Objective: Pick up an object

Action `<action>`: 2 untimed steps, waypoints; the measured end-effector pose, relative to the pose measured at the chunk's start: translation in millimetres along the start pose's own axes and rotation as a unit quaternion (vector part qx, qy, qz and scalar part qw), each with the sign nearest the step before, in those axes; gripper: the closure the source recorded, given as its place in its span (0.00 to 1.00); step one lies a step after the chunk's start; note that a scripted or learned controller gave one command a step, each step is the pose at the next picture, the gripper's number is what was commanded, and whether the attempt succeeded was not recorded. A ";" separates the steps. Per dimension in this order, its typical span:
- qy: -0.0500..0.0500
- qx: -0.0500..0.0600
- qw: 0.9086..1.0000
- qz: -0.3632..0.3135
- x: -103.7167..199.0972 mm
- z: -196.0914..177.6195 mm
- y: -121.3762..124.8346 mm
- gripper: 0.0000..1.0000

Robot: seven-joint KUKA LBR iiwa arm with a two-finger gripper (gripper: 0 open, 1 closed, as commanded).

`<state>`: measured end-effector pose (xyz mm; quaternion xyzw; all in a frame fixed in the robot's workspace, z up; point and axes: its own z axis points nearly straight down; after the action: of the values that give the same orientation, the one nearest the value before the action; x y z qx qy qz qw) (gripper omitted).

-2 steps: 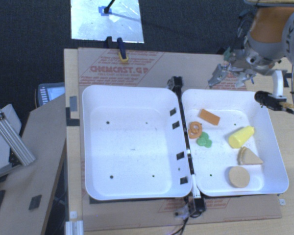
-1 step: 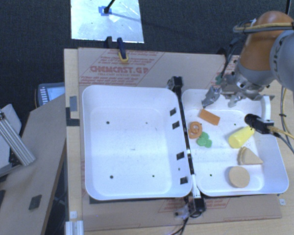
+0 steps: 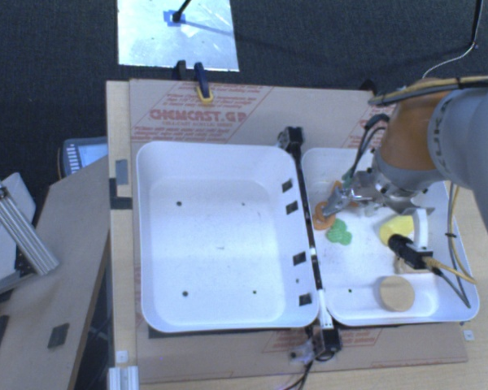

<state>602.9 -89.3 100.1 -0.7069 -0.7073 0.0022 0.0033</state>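
Over the right bin (image 3: 439, 303), the arm (image 3: 455, 132) reaches in from the right with its wrist bent down toward the bin's upper left part, close to the divider between the two bins. The jaws (image 3: 342, 201) sit low there, but the metal parts at the tip blur together from this slanted height, so whether they stand apart or together cannot be told, and nothing can be made out between them.

Four things lie in that bin. An orange piece (image 3: 322, 211) is just beside the tip, on its left and a little toward the near edge, partly tucked under the hardware. A small green object (image 3: 338, 234) lies just below the tip, nearer the camera. A yellow object (image 3: 395, 227) sits to the right of the green one, under the wrist, and a round tan disc (image 3: 396, 292) rests well apart near the front edge. The left bin (image 3: 220, 234) has only bare floor in view.

By my judgement the orange piece is the likeliest target, since it lies closest; its long axis is too hidden to read. The green object would need only a short shift toward the near side.
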 end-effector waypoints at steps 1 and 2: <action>-0.001 -0.006 1.000 -0.001 -0.6 -16.0 4.1 1.00; 0.001 -0.010 1.000 -0.006 76.1 -131.0 -16.5 1.00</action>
<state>587.4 -13.4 231.4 -0.7029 -0.7113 -0.0056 -0.0031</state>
